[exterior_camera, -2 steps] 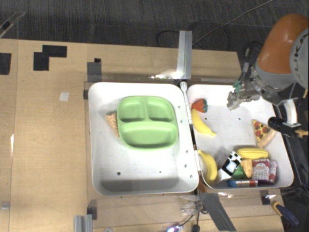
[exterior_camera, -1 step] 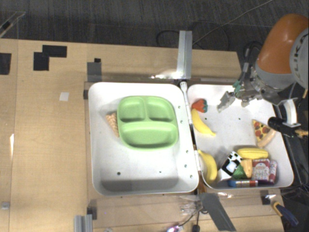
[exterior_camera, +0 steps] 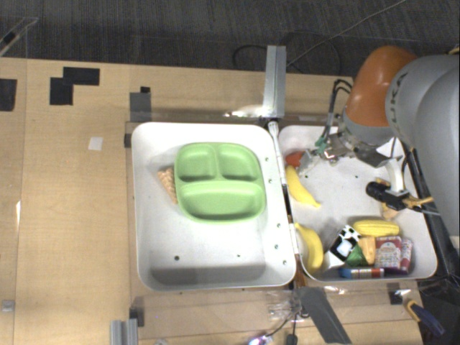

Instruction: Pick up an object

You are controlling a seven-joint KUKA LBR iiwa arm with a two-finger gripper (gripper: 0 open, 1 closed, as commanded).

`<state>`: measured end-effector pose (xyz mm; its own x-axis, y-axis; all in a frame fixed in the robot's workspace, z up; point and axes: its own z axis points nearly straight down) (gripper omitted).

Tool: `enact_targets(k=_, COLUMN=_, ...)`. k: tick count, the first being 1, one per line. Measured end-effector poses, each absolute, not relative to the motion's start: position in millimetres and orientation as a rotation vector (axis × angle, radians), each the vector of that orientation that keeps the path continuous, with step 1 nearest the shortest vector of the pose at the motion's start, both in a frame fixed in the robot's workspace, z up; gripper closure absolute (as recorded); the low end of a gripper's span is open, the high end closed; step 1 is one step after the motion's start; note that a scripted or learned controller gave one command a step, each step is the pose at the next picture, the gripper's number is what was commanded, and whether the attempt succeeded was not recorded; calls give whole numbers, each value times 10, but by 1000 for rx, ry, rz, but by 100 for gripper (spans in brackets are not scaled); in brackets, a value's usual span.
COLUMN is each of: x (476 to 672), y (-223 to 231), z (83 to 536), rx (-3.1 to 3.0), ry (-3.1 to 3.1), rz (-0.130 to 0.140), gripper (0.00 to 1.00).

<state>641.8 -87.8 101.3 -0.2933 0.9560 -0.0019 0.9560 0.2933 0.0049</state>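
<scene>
The arm is reaching in from the right of the frame, its gripper (exterior_camera: 321,152) hanging low over the upper part of the right bin (exterior_camera: 338,192), probably lining up on the banana (exterior_camera: 298,187) lying just below-left; its grasp state cannot be told, and other toys are crowding the bin's lower right corner

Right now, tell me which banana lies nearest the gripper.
The upper banana, by the right bin's left wall, just below the gripper. The other two bananas lie farther down.
</scene>
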Motion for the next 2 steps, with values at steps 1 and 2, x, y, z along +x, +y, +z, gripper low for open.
enact_targets(k=1, x=6574, y=-976, z=889, rx=1855, ry=2535, rz=1, gripper=0)
enact_targets(k=2, x=6650, y=-934, z=883, rx=1911, ry=2514, rz=-23, gripper=0)
